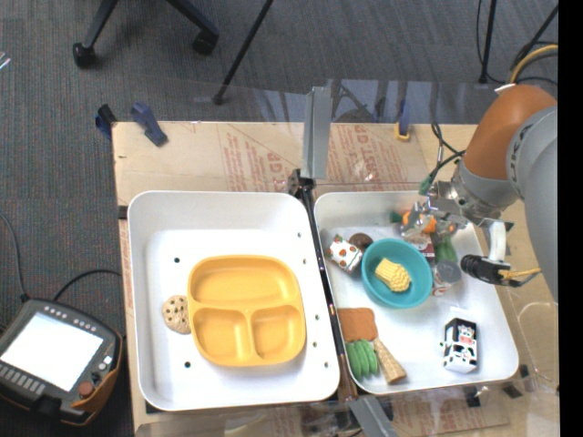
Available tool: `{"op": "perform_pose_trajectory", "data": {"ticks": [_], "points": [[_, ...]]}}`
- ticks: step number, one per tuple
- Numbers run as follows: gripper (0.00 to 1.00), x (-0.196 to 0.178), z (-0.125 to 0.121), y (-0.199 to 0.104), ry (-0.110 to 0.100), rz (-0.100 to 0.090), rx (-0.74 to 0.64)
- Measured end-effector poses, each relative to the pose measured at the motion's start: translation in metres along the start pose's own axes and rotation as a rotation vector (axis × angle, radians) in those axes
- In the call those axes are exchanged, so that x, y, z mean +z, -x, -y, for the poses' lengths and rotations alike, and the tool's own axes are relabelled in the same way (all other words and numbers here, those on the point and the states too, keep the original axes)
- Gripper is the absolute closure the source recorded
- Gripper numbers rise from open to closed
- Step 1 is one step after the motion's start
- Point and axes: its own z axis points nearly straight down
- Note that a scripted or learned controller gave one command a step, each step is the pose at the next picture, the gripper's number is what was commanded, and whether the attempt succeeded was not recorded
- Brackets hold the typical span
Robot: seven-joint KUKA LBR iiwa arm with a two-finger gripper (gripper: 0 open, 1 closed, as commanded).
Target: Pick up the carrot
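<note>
A: Where's the carrot (407, 217)?

B: I see an orange bit at the far side of the right bin (492, 335), just left of the gripper (435, 218) and above the teal bowl (397, 276). The gripper sits right over that spot; I cannot tell whether it is spread or closed.

A: Any writing?

B: Red print on the cardboard (237, 157) behind the bins, too slanted for me to read. The milk carton (460, 345) bears a cow pattern, lettering illegible.
</note>
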Motion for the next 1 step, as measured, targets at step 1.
{"op": "perform_pose_trajectory", "data": {"ticks": [1], "points": [[1.0, -0.0766, 0.0196, -0.0642, 0.008, 0.014, 0.005]]}}
